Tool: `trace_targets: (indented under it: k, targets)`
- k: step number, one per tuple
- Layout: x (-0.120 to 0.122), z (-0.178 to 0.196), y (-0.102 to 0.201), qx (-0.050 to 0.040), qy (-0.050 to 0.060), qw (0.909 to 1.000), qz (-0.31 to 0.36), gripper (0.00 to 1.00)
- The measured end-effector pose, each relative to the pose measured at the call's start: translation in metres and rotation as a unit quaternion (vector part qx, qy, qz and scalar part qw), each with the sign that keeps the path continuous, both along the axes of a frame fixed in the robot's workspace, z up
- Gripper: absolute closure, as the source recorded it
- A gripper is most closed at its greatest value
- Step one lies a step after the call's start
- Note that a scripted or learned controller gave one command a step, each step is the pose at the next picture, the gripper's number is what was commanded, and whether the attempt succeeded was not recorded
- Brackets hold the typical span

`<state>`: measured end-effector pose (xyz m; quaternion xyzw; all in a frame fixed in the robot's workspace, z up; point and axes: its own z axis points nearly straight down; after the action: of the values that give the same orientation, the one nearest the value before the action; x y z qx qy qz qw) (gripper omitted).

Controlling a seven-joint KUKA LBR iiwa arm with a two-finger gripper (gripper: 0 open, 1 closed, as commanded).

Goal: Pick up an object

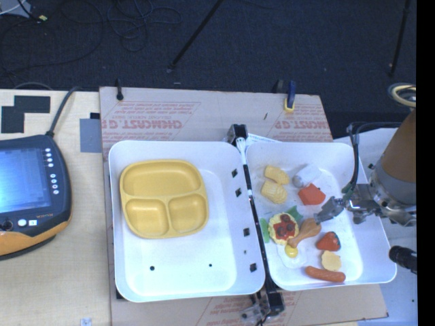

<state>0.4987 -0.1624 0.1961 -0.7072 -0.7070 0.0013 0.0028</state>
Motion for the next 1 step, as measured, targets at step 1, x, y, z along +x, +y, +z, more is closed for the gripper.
trace_targets:
  k: [1]
  targets:
    - [0.0051, -0.0926, 0.0851, 0.0003, 0.002, 1.0, 0.002, 0.0]
